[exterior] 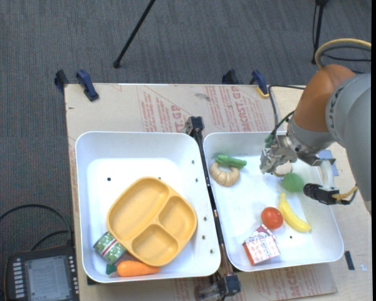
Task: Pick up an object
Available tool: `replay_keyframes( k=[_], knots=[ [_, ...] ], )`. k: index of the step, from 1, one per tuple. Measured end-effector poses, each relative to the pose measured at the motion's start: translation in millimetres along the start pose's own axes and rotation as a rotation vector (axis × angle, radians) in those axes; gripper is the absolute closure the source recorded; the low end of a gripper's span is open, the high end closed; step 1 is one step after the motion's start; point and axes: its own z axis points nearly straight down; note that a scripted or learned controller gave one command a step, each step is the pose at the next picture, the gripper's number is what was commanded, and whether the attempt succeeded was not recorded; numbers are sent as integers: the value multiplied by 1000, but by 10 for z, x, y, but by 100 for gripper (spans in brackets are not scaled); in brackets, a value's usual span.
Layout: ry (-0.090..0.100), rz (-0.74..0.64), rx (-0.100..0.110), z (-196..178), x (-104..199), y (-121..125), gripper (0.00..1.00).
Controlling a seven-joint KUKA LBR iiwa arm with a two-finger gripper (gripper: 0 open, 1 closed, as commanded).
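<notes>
While the arm (329, 105) reaches in from the right, its gripper (276, 162) sits low over the upper part of the right bin (238, 144). Whether it has hold of anything cannot be told; the tip is a blur of grey metal. A green ball (293, 182) lies just beside the gripper, lower right. Right bin also holds: croissant (225, 175) touching a green pepper (230, 161) at upper left, tomato (272, 217) beside a banana (294, 215), red-and-white carton (261, 245) near the front edge. Left bin (91, 149): yellow divided tray (151, 219), with a carrot (136, 268) and a small green-patterned can (109, 246) at its lower left corner. Both bins rest on a cardboard-covered worktop (150, 105).
</notes>
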Motion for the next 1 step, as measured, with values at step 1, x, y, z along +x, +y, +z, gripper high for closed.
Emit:
replay_keyframes(
  k=[1],
  knots=[
    [0,-1,0,1,4,0,0]
  ],
)
